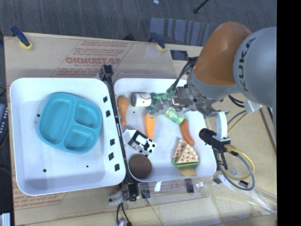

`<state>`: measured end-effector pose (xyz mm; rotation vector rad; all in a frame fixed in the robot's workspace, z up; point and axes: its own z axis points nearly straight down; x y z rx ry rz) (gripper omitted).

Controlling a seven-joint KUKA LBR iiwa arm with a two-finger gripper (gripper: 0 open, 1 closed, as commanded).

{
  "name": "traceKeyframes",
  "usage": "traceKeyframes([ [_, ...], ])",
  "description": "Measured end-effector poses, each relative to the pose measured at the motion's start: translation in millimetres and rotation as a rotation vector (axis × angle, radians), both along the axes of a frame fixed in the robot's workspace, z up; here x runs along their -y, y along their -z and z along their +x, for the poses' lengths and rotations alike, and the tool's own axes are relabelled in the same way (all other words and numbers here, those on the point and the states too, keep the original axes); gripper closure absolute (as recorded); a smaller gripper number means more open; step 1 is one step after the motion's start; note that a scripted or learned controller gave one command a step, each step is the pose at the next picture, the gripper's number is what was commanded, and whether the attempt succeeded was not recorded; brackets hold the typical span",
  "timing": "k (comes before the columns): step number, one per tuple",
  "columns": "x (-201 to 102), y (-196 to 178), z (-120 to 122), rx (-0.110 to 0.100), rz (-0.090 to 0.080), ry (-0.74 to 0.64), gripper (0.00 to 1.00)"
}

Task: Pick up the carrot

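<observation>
Nearest me in the right bin (207, 171) sits a brown ball (140, 166), hard against the front left corner. To its right lies a sandwich wedge (186, 154). Just behind the ball is a black-and-white block (141, 143).

The carrot (149, 125) comes next, lying on the bin floor near the middle, just behind the block, its tip pointing toward me and its green top away. Right of it, set apart, lies an orange-red piece (187, 133) with a green end (176, 117).

The gripper (163, 104) hangs over the carrot's green top, reaching in from the right under the grey arm (256, 65) and its orange band (221, 55). I cannot tell how far it is open, and I see nothing gripped in it; I also cannot tell whether it touches the carrot.

Left of the gripper, a tan squash (123, 107) lies along the left wall, and a small can (139, 99) lies on its side just behind it.

In the left bin (28, 173) rests a blue divided plate (69, 121).

Farthest off, a blue-and-yellow clamp (21, 37) grips the bench's back left corner.
</observation>
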<state>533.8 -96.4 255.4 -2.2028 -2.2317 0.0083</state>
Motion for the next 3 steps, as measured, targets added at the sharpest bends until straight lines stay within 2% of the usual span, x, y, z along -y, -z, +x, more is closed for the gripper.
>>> traceKeyframes([
  [1,-2,142,51,0.018,-0.008,-0.123,0.0],
  [2,-1,131,53,0.02,-0.012,-0.134,1.0],
  [3,10,85,2,-0.003,-0.001,0.036,1.0],
])
